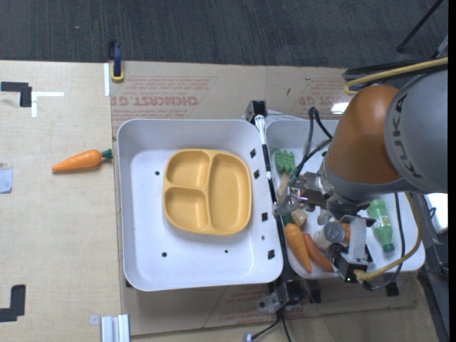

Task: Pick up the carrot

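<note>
The arm [370, 141] is covering most of the right bin [417, 258], hiding much of what is lying inside. The end effector [303, 201] is sitting in clutter, its fingers too obscured to read. A green bottle [381, 226] is showing only partly. The arm's upper body is running off the right edge.

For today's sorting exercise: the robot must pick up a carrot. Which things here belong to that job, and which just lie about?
Job:
carrots in right bin
gripper
right bin

Lying about:
yellow divided plate
left bin
carrot on the bench
green bottle
</note>
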`<act>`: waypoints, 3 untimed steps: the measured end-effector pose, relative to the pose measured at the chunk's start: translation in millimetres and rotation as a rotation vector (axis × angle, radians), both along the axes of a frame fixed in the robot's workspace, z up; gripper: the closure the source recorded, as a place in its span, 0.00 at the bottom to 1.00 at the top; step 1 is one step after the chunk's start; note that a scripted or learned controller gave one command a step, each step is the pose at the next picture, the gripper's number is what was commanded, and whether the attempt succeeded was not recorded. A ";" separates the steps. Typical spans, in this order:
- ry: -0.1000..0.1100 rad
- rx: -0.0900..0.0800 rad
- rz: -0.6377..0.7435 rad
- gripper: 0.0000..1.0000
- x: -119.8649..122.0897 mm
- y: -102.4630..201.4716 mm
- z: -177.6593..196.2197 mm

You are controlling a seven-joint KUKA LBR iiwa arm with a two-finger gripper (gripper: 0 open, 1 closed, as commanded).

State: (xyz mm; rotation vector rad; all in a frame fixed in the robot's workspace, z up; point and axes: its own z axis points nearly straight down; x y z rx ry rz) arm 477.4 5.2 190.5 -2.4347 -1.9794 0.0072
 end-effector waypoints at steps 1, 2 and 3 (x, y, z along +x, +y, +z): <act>-0.003 -0.003 -0.285 0.00 33.4 -21.3 0.1; -0.002 -0.002 0.006 0.00 71.6 51.6 -0.5; -0.054 -0.026 0.036 0.00 39.6 90.2 -42.0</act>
